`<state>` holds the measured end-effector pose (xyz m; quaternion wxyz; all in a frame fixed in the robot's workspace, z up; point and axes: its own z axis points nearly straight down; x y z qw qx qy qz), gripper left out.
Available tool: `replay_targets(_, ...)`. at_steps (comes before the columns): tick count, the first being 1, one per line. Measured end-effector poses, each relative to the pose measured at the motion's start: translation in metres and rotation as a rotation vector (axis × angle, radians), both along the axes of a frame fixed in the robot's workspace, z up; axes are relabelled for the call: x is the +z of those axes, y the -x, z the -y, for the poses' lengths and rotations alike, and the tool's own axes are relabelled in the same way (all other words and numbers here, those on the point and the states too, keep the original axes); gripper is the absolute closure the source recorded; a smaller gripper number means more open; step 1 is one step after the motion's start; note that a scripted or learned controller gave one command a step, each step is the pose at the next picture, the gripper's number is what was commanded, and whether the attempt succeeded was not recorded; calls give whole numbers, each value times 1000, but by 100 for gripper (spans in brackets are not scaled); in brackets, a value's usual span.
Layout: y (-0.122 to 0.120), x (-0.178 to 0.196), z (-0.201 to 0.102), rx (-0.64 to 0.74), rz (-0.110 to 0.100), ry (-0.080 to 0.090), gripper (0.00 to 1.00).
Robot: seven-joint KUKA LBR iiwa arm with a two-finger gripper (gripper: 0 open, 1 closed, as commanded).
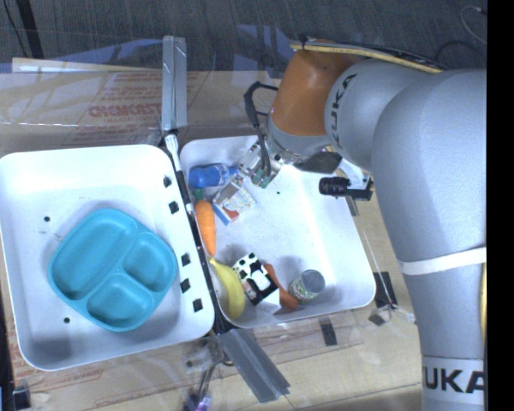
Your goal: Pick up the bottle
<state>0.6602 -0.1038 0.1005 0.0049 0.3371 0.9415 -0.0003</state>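
The bottle [221, 188] lies on its side in the far left corner of the right bin [334, 238]. It has a blue end toward the bin's left wall and a clear body with a red and white label. My gripper [259, 169] hangs below the orange wrist band, right at the bottle's right end. It sits close over or against the bottle, and the wrist hides the contact.
An orange carrot [206, 226] lies just in front of the bottle along the left wall. A banana [228, 289], a black-and-white checkered block [257, 277] and a small can [307, 285] crowd the near edge. The left bin [34, 187] holds a blue divided plate [113, 268].
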Motion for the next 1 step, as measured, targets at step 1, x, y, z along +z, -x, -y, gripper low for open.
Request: replay_targets(1,17,93,-65,-246,-7,-4,0)
